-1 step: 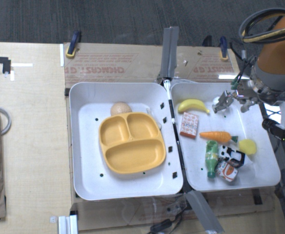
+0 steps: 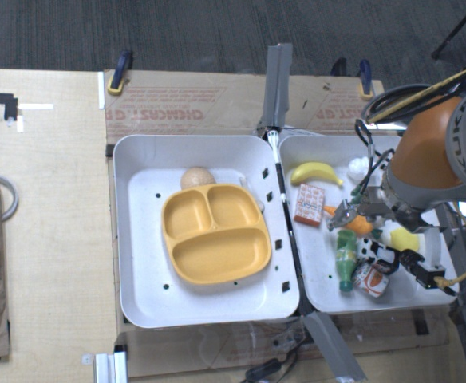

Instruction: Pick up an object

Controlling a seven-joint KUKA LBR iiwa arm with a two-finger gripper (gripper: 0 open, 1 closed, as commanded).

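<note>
While hand is hovering low in right bin, finger state cannot be told. Green bottle is lying just below hand: likely light, rigid, slippery plastic; gripping across mid-body looking safest.

Both bins are white. The divided tray is mustard yellow, the ball behind it pale beige. The banana is yellow, the bottle green, the small box red and white. The desk is light wood.
</note>
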